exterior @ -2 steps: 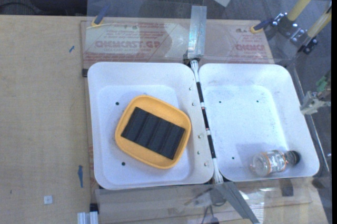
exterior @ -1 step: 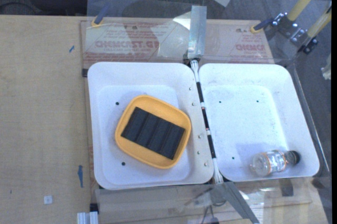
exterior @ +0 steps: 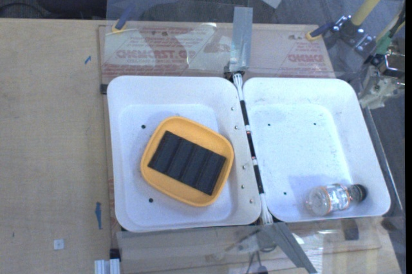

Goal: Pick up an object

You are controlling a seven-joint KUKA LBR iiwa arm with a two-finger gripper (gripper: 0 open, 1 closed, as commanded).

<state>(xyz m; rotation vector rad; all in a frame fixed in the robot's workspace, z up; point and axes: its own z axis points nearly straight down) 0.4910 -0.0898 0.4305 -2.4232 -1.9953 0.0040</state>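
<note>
Since the arm enters from the right, the clear bottle [exterior: 333,197], lying on its side in the right bin's [exterior: 290,96] near corner, cap pointing right, sits closest; end effector state cannot be told.

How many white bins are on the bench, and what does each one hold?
2. The left bin holds a yellow tray with a black insert. The right bin holds a clear plastic bottle near its front right corner.

Both bins [exterior: 129,99] are white with small dark specks. The left one carries a yellow-orange tray [exterior: 154,160] with a black ribbed insert [exterior: 190,162]. The bottle [exterior: 331,197] is clear, with an orange-and-white label and a black cap; the surface [exterior: 48,137] is pale tan.
</note>
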